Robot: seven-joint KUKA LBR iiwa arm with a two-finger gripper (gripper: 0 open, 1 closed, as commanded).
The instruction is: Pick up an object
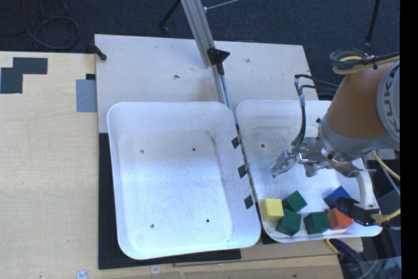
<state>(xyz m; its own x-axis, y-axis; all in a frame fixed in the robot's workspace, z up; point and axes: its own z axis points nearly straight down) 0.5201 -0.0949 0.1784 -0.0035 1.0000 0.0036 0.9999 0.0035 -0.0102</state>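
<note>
From my remote station I judge the pick is not yet done: the metal two-finger gripper (287, 163) hangs with fingers apart and nothing between them, above the right white plastic bin (274, 115). All candidates lie at that bin's near edge, below the gripper. I count three dark green cubes (295, 200), one yellow cube (272, 208), one blue block (337, 195) and one orange block (339, 219); the left white bin (121, 160) sits just beside

Your candidates sit in the right bin's (261, 121) near corner: a yellow cube (272, 208) by the divider, three green blocks (294, 200) (288, 223) (316, 223) clustered just beside it, then an orange block (339, 219) and a blue block (337, 195) farther right. All rest on the bin floor.
</note>
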